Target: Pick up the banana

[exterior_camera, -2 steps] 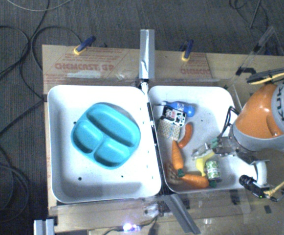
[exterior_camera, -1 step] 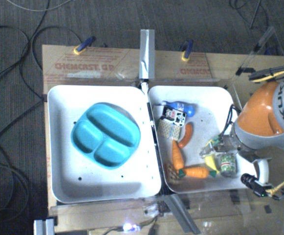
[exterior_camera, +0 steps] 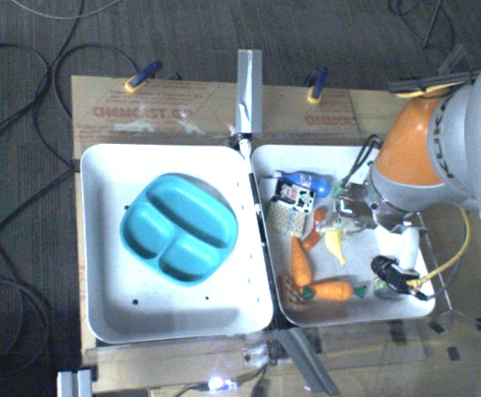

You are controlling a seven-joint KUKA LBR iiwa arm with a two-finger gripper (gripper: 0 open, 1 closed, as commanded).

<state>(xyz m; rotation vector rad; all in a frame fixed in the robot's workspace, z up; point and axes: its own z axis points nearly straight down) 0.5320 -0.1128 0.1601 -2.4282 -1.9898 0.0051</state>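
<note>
Nearest the camera, along the right bin's front edge, a carrot is lying crosswise, and a second carrot is standing steeply beside it. Just beyond them the banana is resting mid-bin — small, pale yellow, probably a light, stiff toy with a smooth, somewhat slippery skin. Its long axis is running diagonally, one tip pointing toward the lower right, the other toward the upper left. A grasp across its thicker middle is looking safest. The gripper is hovering directly above its upper end — how wide it is spread I cannot tell, and nothing is showing in its grasp. Farther back, a blue-capped item is lying by the rear wall.
</note>
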